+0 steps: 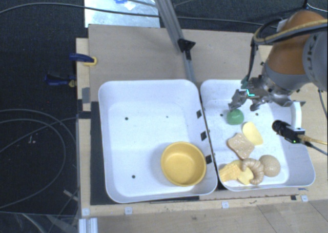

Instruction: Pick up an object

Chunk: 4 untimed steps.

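My gripper (245, 104) hangs over the back of the right bin (302, 168), and its fingers stand apart with nothing between them. A green round object (235, 117) lies just below the left fingertip (236, 104); whether they touch I cannot tell. Nearer the front lie a pale yellow oval (252, 133), a tan bread slice (241, 146), a curled tan pastry (254, 168), a tan ball (271, 165) and a yellow wedge (231, 172).
The left bin (123, 98) holds a yellow bowl (183, 163) near its front right corner. A grey pole (171, 21) slants down to the bench behind the bins. A black part of the arm (287, 132) overhangs the right bin's right side.
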{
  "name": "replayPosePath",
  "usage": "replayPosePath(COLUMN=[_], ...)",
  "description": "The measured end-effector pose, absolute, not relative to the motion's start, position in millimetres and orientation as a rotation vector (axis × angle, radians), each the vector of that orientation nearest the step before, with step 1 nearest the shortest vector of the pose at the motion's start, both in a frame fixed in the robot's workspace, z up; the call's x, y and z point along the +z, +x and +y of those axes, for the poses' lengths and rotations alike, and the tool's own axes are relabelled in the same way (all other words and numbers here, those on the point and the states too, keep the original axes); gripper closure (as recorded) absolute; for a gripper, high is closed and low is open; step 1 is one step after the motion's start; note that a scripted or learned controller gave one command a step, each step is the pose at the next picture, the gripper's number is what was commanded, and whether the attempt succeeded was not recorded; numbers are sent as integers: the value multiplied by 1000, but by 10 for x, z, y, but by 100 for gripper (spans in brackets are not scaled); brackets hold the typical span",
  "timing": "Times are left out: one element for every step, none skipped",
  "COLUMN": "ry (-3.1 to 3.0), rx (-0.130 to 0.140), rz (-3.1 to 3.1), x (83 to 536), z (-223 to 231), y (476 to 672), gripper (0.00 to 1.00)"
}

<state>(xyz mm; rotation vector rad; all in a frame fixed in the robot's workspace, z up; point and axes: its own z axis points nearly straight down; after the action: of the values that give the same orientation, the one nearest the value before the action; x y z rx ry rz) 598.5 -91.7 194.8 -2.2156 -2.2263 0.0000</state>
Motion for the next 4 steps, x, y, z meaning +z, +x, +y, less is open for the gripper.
replayPosePath(ry=[-2216, -2218, -2220, -2223], rx=[-1, 3, 4, -1], rz=[-2227, -2223, -2220, -2221], x=[1953, 1527, 919, 911], z=[-918, -921, -950, -949], y=[5986, 6027, 6073, 6080], gripper=[0, 0, 0, 0])
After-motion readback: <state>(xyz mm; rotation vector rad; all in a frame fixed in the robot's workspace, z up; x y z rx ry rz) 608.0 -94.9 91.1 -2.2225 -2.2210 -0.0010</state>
